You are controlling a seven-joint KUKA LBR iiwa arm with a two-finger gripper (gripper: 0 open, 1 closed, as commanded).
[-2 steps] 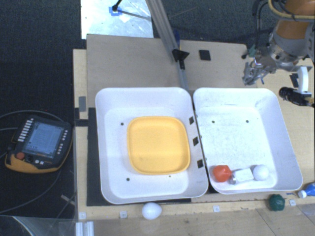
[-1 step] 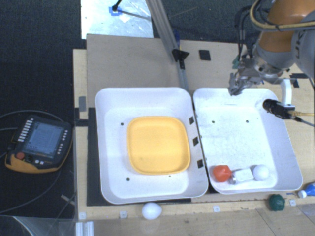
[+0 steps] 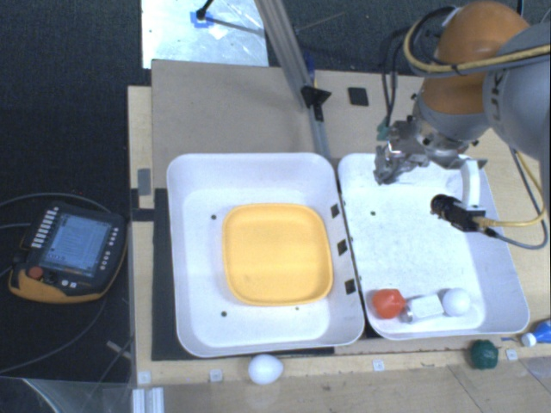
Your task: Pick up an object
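Observation:
A yellow square plate (image 3: 278,253) lies in the left white bin (image 3: 194,317). In the right bin (image 3: 495,265), along its near edge, sit a red-orange lump (image 3: 386,303), a small white block (image 3: 424,307) and a white ball (image 3: 456,301), side by side. My gripper (image 3: 388,169) hangs over the far left corner of the right bin, well away from those three things. I see nothing held in it.
A white egg-shaped object (image 3: 265,368) lies on the bench in front of the left bin. A dark green ball (image 3: 484,354) sits off the right bin's near right corner. A teach pendant (image 3: 67,249) rests at far left. A metal pole (image 3: 288,41) slants at the back.

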